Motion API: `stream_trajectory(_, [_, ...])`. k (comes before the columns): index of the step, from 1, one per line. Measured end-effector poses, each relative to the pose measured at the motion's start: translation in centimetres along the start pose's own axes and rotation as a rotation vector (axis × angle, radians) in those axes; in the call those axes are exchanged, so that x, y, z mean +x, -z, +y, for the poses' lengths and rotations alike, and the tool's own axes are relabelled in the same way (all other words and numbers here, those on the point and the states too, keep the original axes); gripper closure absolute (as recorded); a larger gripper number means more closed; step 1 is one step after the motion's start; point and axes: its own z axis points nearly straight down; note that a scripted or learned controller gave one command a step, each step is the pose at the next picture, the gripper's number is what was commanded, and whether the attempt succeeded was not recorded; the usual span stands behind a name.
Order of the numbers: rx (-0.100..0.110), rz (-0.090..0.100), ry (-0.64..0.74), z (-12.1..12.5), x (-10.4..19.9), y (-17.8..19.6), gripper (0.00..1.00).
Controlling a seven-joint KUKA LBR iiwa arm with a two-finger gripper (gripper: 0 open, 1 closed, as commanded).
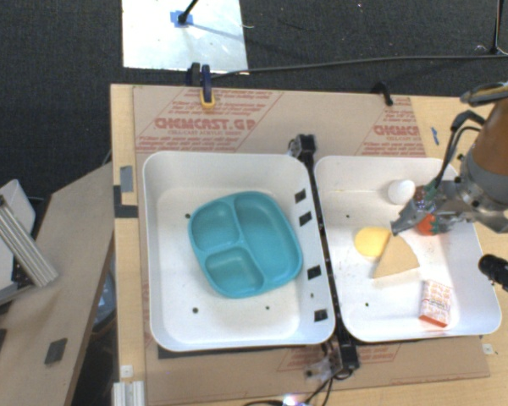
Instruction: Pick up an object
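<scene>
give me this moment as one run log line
gripper low in right white bin | nearest: tan wedge, round yellow piece | nothing seen held | teal divided plate in left bin

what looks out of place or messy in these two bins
Nothing looks spilled or broken. The blue divided plate sits askew in the left bin, turned at an angle to its walls. In the right bin, the yellow round piece and the tan wedge lie touching.

teal divided plate [244, 244], yellow disc [371, 242], tan wedge [396, 260], white ball [400, 191], red-and-white packet [436, 302], white bins [169, 227].
</scene>
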Motion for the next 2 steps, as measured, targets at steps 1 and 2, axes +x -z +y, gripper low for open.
stream_trajectory(1, [-0.013, -0.002, 0.003, 0.3, 0.0, 0.6, 0.00])
stream_trajectory(2, [-0.009, -0.001, 0.001, 0.2, 0.0, -3.5, 0.00])
